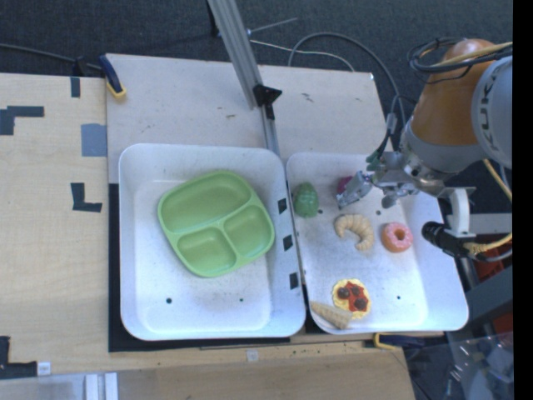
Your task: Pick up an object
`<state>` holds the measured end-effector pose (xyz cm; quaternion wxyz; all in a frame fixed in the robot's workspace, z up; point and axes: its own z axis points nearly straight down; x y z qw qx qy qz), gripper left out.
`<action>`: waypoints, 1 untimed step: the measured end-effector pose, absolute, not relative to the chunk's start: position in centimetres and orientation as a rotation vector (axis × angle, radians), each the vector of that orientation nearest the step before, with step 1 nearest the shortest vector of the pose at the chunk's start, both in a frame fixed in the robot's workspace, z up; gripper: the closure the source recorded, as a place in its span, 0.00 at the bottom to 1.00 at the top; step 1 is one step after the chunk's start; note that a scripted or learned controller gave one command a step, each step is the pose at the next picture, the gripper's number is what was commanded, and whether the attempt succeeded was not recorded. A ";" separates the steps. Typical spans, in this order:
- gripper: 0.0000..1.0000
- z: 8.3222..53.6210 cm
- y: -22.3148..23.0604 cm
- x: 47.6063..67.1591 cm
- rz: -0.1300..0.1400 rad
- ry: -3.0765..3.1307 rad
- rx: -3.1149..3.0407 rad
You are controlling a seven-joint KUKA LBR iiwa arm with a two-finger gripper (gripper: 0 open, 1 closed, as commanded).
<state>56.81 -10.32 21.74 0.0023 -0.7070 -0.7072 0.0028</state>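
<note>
My gripper (360,187) hangs just above the croissant (356,229), beside a pink object (345,184). I cannot tell its state. 1 doughnut (397,237) lies right of the croissant, reachable.

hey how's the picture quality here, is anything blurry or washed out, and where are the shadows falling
Camera view: lighting is even and soft, with the white bins bright but not blown out; the green divided plate is fairly sharp; small foods like the croissant and donut look soft; the pincer is slightly smeared; only faint shadows sit close under the items.
</note>
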 end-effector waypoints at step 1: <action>0.00 16.8 -9.8 57.5 0.008 -2.220 -2.216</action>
